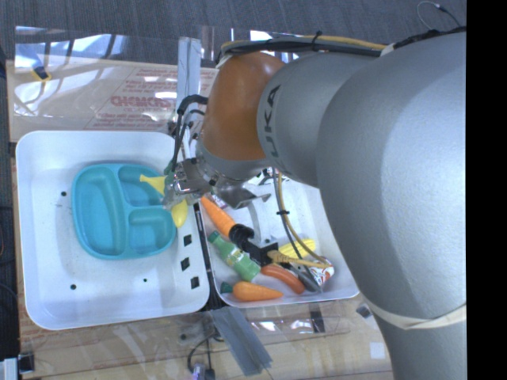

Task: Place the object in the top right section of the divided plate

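A blue divided plate (103, 216) lies in the left white bin (47, 291). My gripper (177, 191) hangs at the plate's right rim, under the orange wrist band. A yellow banana-like toy (153, 182) sits between the fingers. One end points over the right edge of the plate's upper right section, and the other end pokes out below the gripper, over the rim. The gripper is shut on this toy. The arm hides the bin's upper right corner.
The right bin (337, 293) holds an orange carrot (219, 216), a green bottle (237, 260), a second carrot (255, 292), a red-orange piece (282, 278) and a yellow piece (299, 250). The bulky grey arm covers most of that bin.
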